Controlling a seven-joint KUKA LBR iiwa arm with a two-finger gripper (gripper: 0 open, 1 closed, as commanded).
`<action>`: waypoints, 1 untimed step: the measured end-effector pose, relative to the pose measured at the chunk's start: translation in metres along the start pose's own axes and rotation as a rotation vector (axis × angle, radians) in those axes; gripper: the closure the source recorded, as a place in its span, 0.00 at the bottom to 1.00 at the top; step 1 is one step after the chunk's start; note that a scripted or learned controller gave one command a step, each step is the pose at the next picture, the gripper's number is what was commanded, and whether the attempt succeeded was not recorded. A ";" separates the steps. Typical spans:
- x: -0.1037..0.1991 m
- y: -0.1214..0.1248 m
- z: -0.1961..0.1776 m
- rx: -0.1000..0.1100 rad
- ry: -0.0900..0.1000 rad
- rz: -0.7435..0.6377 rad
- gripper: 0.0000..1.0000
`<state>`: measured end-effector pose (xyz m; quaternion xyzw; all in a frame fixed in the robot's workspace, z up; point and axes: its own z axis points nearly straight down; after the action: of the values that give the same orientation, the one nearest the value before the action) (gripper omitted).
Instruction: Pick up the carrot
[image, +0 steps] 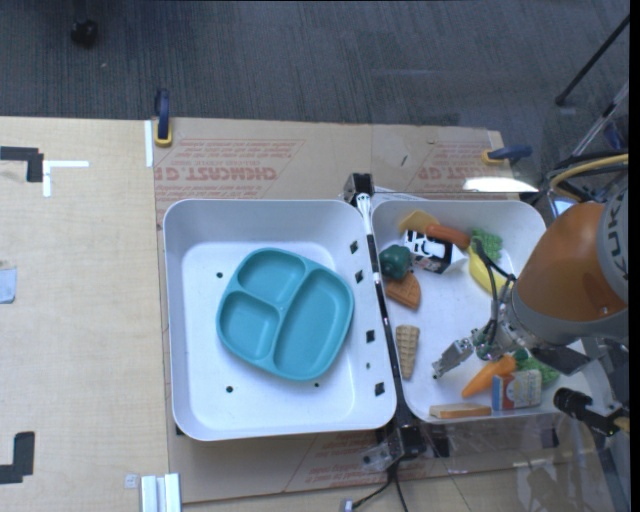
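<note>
The carrot (489, 376) lies in the right bin (455, 305), down near the lower right of the frame. It is orange, with a bit of green at its right end. It lies tilted, with its tip pointing down and left.

The arm (570, 275) comes in from the right side of the frame. Its claw (462, 353) hangs low in the right bin, just up and left of the carrot. One silver finger (451, 357) pokes out to the left. The other finger is hard to see, so I cannot tell if the claw is apart or together. No carrot shows between the fingers, so I think the carrot is not picked up yet.

Other toy food sits around it. A flat tan piece (461, 411) lies just below the carrot. A small box (516, 390) sits to its right. A cone (407, 349) lies to the left. Up higher are a green ball (396, 262), a banana (484, 272) and a black and white thing (430, 251).

The left bin (190, 330) holds a blue plate (285, 313), well away from the carrot.

I think the step now is getting the claw onto the carrot. Next, the claw should move a bit right and down, sit over the middle of the carrot, and close across its thin body. Then it should lift. It must not grab the box or the tan piece, because they are very close.
</note>
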<state>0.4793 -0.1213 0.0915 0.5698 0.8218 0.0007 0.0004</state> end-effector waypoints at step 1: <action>-0.002 0.002 -0.009 -0.004 -0.003 0.004 1.00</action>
<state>0.4819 -0.1224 0.1006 0.5714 0.8207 0.0015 0.0030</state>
